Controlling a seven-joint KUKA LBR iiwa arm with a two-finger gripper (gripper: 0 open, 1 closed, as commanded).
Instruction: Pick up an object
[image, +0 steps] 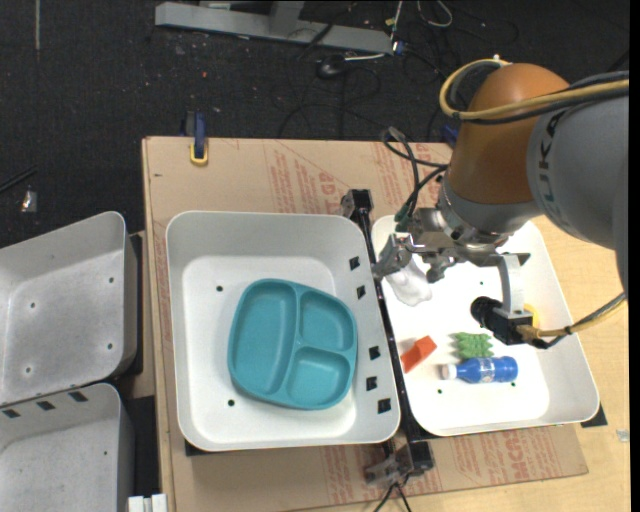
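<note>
My gripper hangs over the near-left part of the right bin, close to the wall between the two bins. It is open, with its fingers spread. A small white object lies on the bin floor just below the fingertips, and nothing is lifted. Further toward the front of the same bin lie an orange block, a green knobbly toy and a blue bottle with a white cap.
The left bin holds a teal divided plate. Both bins rest on a cardboard sheet. White bin lids lie off the bench at the far left. The grey arm with its orange band covers the right bin's back.
</note>
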